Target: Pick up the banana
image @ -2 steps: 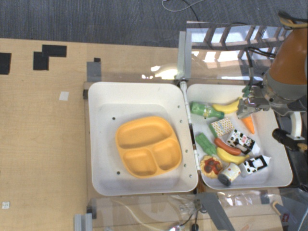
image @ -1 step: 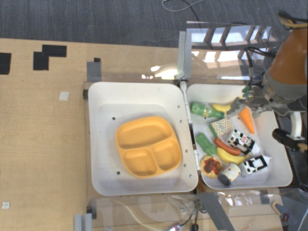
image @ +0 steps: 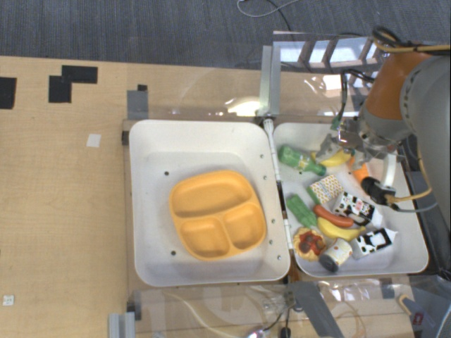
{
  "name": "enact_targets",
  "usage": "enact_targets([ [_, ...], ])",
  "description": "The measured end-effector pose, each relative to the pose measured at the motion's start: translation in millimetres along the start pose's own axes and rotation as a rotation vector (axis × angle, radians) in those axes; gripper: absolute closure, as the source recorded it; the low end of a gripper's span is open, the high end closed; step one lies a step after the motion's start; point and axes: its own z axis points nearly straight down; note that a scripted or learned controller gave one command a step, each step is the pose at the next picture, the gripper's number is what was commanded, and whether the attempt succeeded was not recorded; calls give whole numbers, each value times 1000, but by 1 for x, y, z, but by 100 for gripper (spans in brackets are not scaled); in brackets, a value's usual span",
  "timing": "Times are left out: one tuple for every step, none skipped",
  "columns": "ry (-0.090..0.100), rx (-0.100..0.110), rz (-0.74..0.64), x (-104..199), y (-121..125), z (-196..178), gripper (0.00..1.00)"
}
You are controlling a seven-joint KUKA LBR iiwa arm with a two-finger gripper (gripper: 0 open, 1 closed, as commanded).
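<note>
At two o'clock in the right bin [image: 416,259], the gripper [image: 337,145] hovers by a banana [image: 335,158], grip state unclear, lift pending.

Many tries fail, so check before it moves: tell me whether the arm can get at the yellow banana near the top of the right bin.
Probably yes. The yellow banana lies in the white right bin right under the arm's hand, with nothing lying on it; a green bottle sits close on one side.

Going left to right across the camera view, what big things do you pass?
Tan bench top → left white bin → orange three-compartment plastic tray → right white bin → grey arm with orange band.
</note>
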Motion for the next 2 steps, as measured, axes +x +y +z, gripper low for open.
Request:
enact_targets([
  [1, 0, 254, 1, -56, -45, 0],
  [0, -7, 118, 19, -13, 26, 0],
])
